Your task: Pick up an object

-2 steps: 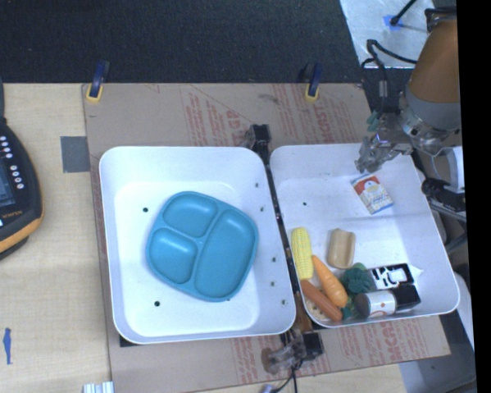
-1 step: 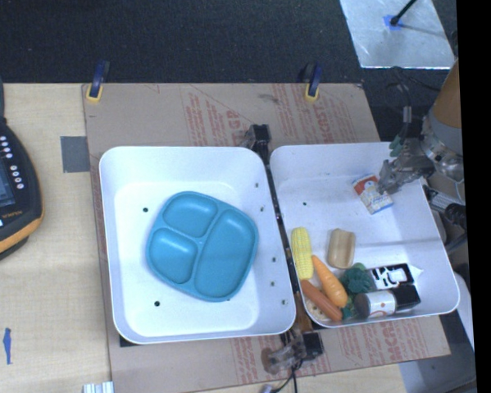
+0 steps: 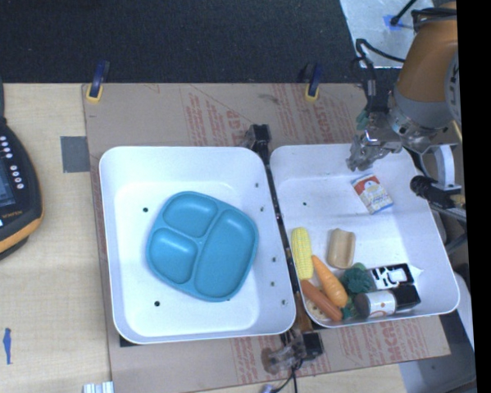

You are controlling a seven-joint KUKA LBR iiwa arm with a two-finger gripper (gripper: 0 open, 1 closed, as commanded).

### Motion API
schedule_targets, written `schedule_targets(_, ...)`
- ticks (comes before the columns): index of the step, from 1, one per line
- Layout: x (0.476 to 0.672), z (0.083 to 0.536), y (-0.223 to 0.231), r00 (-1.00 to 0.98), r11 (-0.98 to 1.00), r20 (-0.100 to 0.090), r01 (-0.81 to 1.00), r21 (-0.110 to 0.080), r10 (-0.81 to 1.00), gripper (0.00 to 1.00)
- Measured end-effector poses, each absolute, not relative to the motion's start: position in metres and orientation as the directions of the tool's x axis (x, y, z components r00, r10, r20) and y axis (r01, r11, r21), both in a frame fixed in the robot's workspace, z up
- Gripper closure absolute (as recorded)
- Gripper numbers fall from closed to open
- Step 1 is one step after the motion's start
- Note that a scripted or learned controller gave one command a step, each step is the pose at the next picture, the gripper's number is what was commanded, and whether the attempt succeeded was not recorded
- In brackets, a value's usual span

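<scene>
The tool (image 3: 363,155), its grip state impossible to tell, hangs at upper right, with the small carton (image 3: 372,193) lying just below it, long axis tilted.

Robotics laboratory bench. Evidence: a teach pendant (image 3: 3,189) at the left edge, 2 white bins (image 3: 129,169) on clamped cardboard (image 3: 183,108), spring clamps (image 3: 97,80) along its upper edge, and cabling at bottom centre.

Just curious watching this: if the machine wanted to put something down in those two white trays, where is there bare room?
Right bin: bare floor between the small packet and the corn; its near end is crowded. Left bin: only a margin around the blue plate, widest at the far side.
</scene>
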State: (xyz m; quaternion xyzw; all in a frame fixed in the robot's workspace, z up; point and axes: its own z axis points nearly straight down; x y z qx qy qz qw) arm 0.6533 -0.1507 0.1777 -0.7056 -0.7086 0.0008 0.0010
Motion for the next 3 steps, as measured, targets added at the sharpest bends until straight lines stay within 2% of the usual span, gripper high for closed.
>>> schedule_targets(1, 0.612, 0.193, -0.162, -0.003, 0.003, -0.001, 1.0, -0.004, 1.0, 1.0)
schedule_targets(2, 0.56, 0.203, -0.196, -0.003, 0.003, -0.001, 1.0, -0.003, 1.0, 1.0)
schedule_targets(3, 0.623, 0.185, -0.195, -0.003, 0.003, 0.0, 1.0, -0.003, 1.0, 1.0)
